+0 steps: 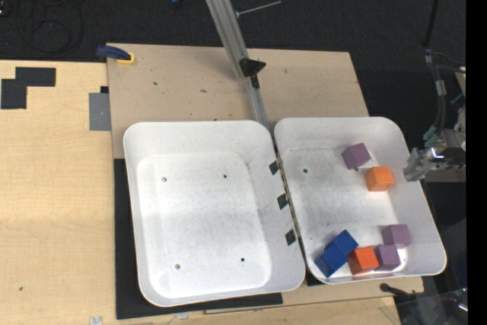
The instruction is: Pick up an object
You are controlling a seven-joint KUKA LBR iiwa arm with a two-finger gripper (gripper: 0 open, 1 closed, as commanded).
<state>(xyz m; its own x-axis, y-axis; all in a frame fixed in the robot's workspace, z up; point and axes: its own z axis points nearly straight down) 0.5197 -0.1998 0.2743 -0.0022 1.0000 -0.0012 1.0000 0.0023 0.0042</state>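
Just outside the right bin's (411,156) right rim hangs the claw (420,165); whether it is wide or narrow cannot be told from this view, and nothing shows in its grip. Nearest to it, inside the bin, lies an orange cube (380,178), with a purple cube (355,156) just beyond. A blue block (336,253), another orange cube (364,259) and two purple cubes (393,245) crowd the bin's near corner.
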